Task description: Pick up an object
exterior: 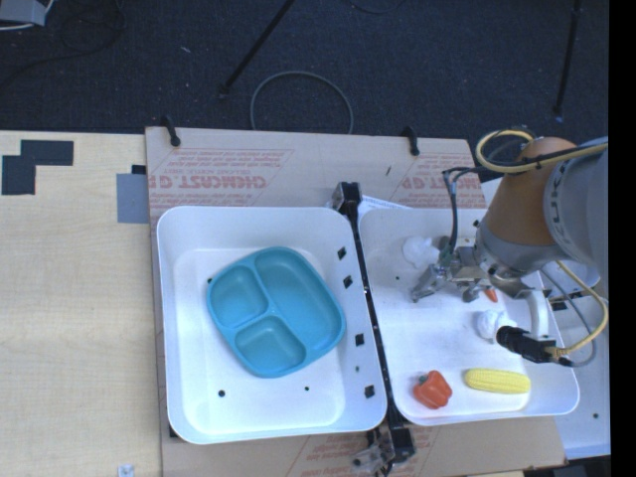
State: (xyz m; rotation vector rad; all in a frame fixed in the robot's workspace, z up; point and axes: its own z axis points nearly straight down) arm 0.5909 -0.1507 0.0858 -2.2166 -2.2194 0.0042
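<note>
My gripper (429, 278) hangs low over the upper middle of the right bin (397, 346), reaching in from the right, and it looks open with nothing between its fingers. A white object (416, 250) lies just above it, close to the fingertips. Another small white object (487, 323) lies below the wrist, and a small orange piece (491, 293) peeks out beside it. A red pepper (432, 390) and a yellow corn cob (497, 381) rest near the bin's front edge.
A blue divided plate (274, 310) lies in the left bin (189, 266). A black divider (360, 306) separates the two bins. The grey arm with its orange band (527, 197) covers the right bin's upper right corner.
</note>
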